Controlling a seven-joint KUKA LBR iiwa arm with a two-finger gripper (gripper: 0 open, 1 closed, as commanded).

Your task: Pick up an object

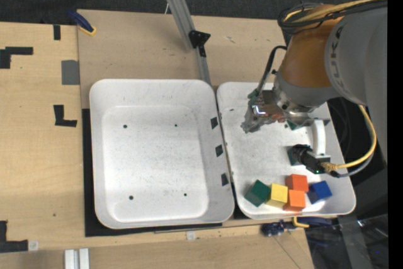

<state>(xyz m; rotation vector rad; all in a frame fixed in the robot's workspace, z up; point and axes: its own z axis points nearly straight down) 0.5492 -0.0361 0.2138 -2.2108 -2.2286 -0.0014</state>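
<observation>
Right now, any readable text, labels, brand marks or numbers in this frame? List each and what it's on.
"KUKA", partial and at a slant, on the grey arm housing; only a guess from the letter shapes.
No other readable text: none on the white bins, the blocks or the bench. The black tape marks on the bench are shapes, not letters.

Wooden bench [38,154] bearing two white bins [154,151] side by side.
</observation>
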